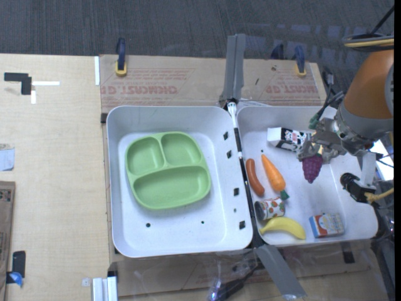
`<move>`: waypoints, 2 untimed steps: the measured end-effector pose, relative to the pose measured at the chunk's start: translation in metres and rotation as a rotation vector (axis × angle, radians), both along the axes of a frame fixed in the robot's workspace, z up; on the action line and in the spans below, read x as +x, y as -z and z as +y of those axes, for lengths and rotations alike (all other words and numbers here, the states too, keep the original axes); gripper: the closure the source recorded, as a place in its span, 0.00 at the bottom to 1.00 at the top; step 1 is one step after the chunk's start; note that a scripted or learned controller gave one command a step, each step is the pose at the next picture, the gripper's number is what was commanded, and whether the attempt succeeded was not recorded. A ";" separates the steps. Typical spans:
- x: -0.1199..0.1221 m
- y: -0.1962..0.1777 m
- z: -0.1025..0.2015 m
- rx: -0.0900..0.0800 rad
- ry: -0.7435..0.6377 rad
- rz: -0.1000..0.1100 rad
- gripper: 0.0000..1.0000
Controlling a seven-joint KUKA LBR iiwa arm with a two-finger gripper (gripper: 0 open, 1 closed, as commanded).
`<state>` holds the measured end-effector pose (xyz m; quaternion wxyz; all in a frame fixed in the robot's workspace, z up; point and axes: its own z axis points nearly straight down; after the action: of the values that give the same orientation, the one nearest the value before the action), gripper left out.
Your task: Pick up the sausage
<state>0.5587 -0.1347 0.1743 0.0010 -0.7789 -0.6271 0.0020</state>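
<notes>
The sausage (254,177), a reddish-orange link, lies in the right bin (357,231) near its left wall, beside the carrot (272,173). My gripper (315,150) hovers over the middle right of that bin, well to the right of the sausage. A bunch of purple grapes (311,168) hangs from its fingertips, and the fingers are shut on the top of the bunch. The sausage lies free, touched by nothing but the bin floor.
The right bin also holds a black-and-white carton (285,137) at the back, a small can (269,208), a banana (283,228) and a small printed box (326,224) at the front. A green divided plate (168,170) sits in the left bin (119,231).
</notes>
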 end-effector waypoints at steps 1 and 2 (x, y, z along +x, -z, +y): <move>-0.039 0.083 -0.030 0.001 -0.211 -0.003 1.00; -0.056 0.018 0.017 0.001 -0.296 -0.003 1.00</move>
<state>0.5028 -0.1180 0.1559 0.0003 -0.6779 -0.7351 0.0005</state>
